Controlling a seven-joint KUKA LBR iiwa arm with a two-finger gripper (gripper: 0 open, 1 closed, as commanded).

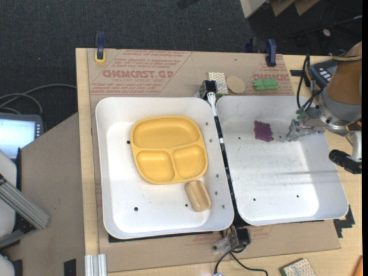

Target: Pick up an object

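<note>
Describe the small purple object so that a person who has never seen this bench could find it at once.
Start at the right white bin, the one nearest the gripper. Near its top edge lies the small purple object, a little to the camera-left of the gripper and apart from it. It is dark, crumpled and irregular, unlike the yellow divided plate and tan cylinder in the left bin.
</note>
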